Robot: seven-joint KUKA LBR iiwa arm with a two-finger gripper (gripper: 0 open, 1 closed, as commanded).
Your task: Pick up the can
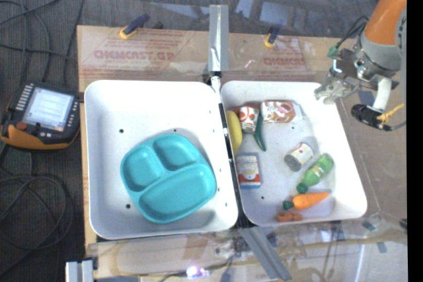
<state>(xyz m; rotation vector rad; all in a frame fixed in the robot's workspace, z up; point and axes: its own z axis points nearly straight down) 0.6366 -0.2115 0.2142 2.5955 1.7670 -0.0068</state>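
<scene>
Dark carpet with loose cables around a wooden bench [165,53]; two white bins side by side, and a pendant on the floor on the far side of the bench from the arm.

Gripper [328,92] hangs above the upper right corner of the right bin [347,142], at its rim, nothing between the fingers. Whether they stand wide or narrow I cannot tell; the tips blur against the bin wall.

Can [299,156] lies on its side in the right bin, below the gripper and a little toward the bin's middle, pale end tipped up toward the camera. Green bottle [316,170] sits just beside it, on the side away from the gripper; carrot [309,200] further off beyond that. Carton [278,111] lies between gripper and can, apart from both.

Left bin holds a teal tray [169,175], well away.

Step in hand, as judged: the approach. To do it well, travel over the carton before descending, and set the fingers across the can's round body, not along its axis. Come down on the gripper-side flank so the bottle isn't nudged. A lying can may roll; close slowly, centred.
</scene>
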